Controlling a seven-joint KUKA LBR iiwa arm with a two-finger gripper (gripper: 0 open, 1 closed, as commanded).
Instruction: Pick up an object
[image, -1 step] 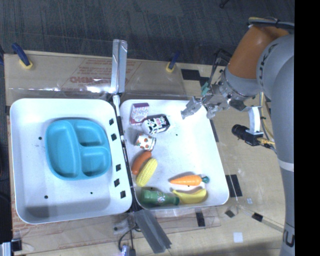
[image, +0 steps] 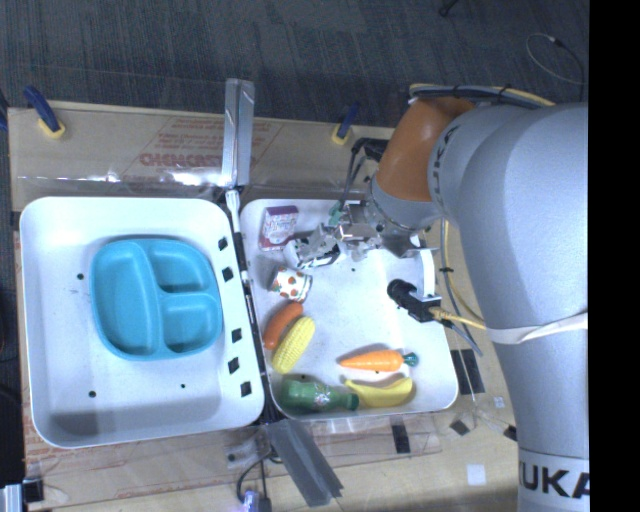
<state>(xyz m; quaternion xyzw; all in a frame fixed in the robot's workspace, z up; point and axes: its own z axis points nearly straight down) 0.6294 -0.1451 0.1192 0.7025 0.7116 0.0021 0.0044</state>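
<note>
Left bin (image: 40, 300): smooth blue plastic tray (image: 155, 295), three compartments, rounded corners. Right bin (image: 350, 320): small round white cup with red spots (image: 289, 285) near the upper left; below it, orange sausage shape (image: 281, 322) touching ribbed yellow corn (image: 294, 343); green bottle (image: 315, 396), carrot (image: 373, 359), banana (image: 385, 393) along the front wall. Hand (image: 322, 243) low over the upper part of the right bin, just beside a maroon packet (image: 278, 226); finger state cannot be told.

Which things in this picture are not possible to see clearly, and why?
- Gripper, camera view: small and blurred, so its finger state is unreadable.
- Packet, camera view: label print too small to read.
- Right bin, camera view: its far right corner is hidden behind the arm.
- Small patterned object, camera view: too small to identify.
</note>
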